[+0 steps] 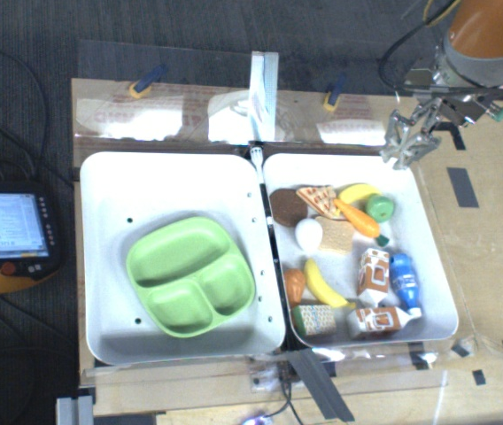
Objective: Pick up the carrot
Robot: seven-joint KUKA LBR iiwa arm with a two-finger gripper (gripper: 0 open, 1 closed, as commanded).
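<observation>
To lift the carrot (359, 220) cleanly, the fingers should come down astride its slim orange body, clear of the green ball (379, 207) touching its upper end and the banana (359, 193) just above. It lies slanted in the right bin (437, 273), upper middle. The gripper (408, 145) hangs above the bin's far right corner, up and right of the carrot, holding nothing; how wide it gapes I cannot tell.

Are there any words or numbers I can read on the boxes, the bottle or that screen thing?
No text here can be read.
Brown-and-white carton: a pattern, too blurred to make out letters.
Second carton, lying down: print too small to read.
Blue bottle: label too blurred.
Green-labelled packet: too small to read.
Handheld screen left of the bins: lines of text, far too small.
Carrot: no markings.
</observation>
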